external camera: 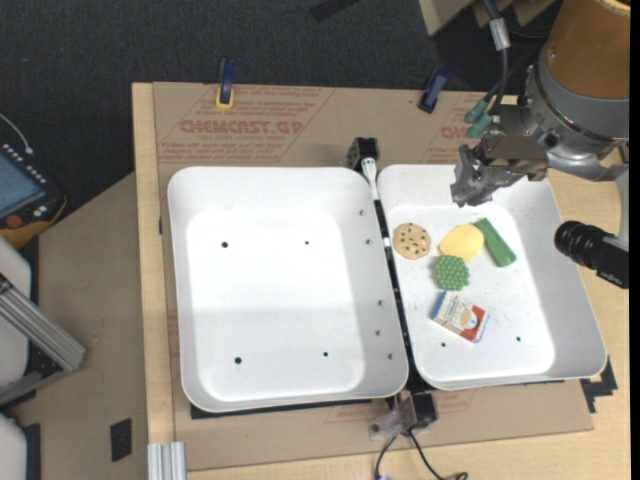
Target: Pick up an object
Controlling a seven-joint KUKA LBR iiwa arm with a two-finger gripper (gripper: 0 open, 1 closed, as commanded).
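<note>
Just below the gripper (468,196), in the right bin (560,358), lies a yellow piece (461,240) with a green block (494,242) touching its right side, long axis slanting down-right. A cookie (411,240), a green disc (451,272) and a small packet (460,317) sit near (all apart from the arm). Whether the gripper is open I cannot tell.

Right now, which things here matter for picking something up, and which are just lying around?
Job:
- gripper, above the right bin
- cookie
- yellow piece
- green stick
- green round piece
- small carton

Lying about:
- left bin
- yellow clamp
- blue clamp
- cardboard sheet
</note>
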